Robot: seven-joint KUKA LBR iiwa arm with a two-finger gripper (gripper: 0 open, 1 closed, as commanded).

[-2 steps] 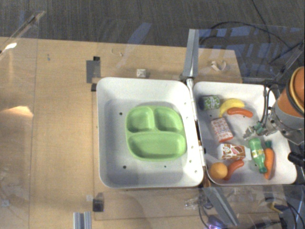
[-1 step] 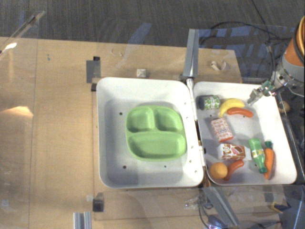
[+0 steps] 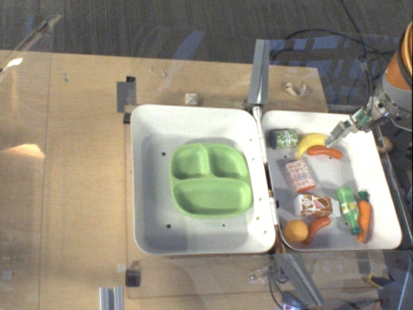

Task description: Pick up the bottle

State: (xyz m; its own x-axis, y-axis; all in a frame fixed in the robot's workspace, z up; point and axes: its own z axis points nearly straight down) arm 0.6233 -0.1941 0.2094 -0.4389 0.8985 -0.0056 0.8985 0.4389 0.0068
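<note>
The bottle (image 3: 348, 210) is green with a light label and lies on its side near the front right of the right bin (image 3: 384, 192). An orange carrot (image 3: 365, 219) lies right against it. My gripper (image 3: 338, 134) reaches in from the upper right and hangs over the bin's back part, just above a red sausage (image 3: 324, 152) and next to a yellow banana (image 3: 308, 142). It is well behind the bottle, with nothing visibly in it.
The right bin also holds a green can (image 3: 282, 138), a pink packet (image 3: 299, 175), a small juice carton (image 3: 316, 205), an orange (image 3: 295, 230) and a second sausage (image 3: 319, 225). A green divided plate (image 3: 210, 178) lies in the left bin (image 3: 148, 173).
</note>
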